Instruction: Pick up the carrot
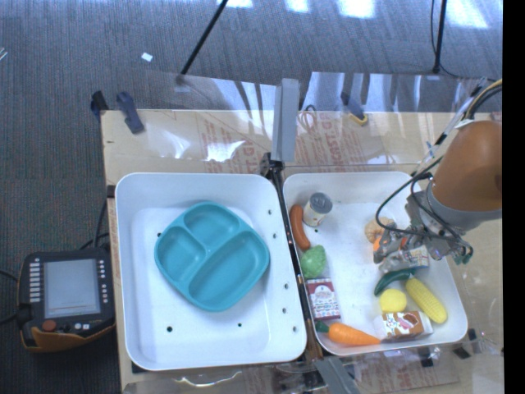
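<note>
Camera: I have one, fixed above the bench (pixel 189 138).
Facing: down at a slant, floor beyond the far edge.
Range: far enough that I get both bins whole, left bin (pixel 135 220), right bin (pixel 353 189).

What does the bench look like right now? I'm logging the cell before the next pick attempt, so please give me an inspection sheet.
Surface: two white bins side by side on a bench; the left bin holds a blue divided plate.
Job's things: carrot lies at the near edge of the right bin, apart from the gripper.
Clutter: sausage, small can, green vegetable, red box, corn, lemon, small carton.
Grippers: gripper is over the right side of the right bin, above the corn and lemon.
Cables: black cables loop beside the wrist.
Surroundings: teach pendant on the floor to the left; stand legs behind the bench.
</note>
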`<state>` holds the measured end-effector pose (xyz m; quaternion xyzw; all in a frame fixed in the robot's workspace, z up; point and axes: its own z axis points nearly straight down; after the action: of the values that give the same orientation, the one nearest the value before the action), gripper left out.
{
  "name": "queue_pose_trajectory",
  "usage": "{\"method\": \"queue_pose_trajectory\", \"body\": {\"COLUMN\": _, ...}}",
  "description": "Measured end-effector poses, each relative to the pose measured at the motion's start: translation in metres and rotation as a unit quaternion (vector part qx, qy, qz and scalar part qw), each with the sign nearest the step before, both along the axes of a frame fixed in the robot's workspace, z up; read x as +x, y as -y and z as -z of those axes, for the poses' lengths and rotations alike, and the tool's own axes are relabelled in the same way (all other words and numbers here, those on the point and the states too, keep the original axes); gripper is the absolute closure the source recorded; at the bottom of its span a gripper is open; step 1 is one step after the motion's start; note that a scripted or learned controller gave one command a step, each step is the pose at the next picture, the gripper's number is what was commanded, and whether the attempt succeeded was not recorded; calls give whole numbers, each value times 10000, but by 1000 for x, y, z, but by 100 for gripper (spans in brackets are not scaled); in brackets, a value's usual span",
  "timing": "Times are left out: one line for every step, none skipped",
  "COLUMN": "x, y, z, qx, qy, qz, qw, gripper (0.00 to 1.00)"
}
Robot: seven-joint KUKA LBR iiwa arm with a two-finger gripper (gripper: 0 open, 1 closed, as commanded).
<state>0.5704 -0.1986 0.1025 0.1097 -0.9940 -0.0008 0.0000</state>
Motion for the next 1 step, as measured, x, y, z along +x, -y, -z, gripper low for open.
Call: {"method": "queue_pose_trajectory", "body": {"x": -42, "y": -2, "z": 16, "qx": 6, "qy": -3, "qz": 501, "qw": 9987, "gripper": 100}}
